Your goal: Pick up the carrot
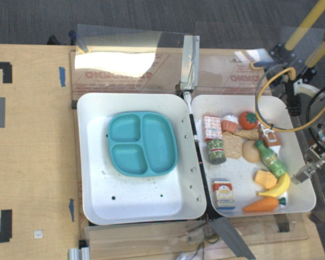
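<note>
Hard to make out on the carrot [261, 204]: the thick end, meeting something small and green-blue at the right, possibly a leaf stub, too small to tell. Otherwise in plain sight, nothing lying over it. Orange, smooth, tapering to a point toward the left. Lies flat in the right bin [244, 213], along the near wall, close to the near right corner.

Just above it, touching or nearly so, a yellow banana [277, 186], curved. Beside that, a small orange-yellow wedge [264, 177], and a green bottle [272, 159] lying tilted. To the left of the carrot, apart from it, a red-and-white carton [223, 193].

Farther back in the same bin, a crowded cluster: a green can [216, 151], a red-and-white packet [212, 127], a red tomato [248, 120], plus tan and brown pieces overlapping one another, hard to separate or name.

At the right rim of that bin, a grey metal hand [306, 171], partly cut off by the frame edge; cannot tell whether spread or closed. Well apart from the carrot, nothing visibly gripped.

In the left bin [92, 161], a teal divided plate [142, 143]. Behind the bins, a clear sheet with glare blotting out part of its print. Under all of it, the tan bench [27, 161].
</note>
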{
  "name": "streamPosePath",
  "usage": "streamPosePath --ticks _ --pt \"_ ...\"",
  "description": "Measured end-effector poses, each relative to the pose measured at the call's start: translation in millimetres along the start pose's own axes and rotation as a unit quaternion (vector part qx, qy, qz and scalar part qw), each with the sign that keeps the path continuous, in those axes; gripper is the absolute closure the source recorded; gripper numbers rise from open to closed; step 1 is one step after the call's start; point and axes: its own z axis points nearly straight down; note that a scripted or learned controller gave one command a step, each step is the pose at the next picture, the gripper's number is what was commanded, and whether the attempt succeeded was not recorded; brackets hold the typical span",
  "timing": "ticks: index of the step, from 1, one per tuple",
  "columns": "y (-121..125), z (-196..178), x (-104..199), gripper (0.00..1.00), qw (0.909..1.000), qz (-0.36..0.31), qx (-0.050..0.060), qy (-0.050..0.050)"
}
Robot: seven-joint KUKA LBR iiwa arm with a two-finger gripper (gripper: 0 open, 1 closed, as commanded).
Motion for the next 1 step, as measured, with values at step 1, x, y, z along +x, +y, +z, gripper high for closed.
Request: streamPosePath --ticks 1 --pt "-39.8 94.0 -34.1 1.0 1.0 0.002 -0.001 -0.004"
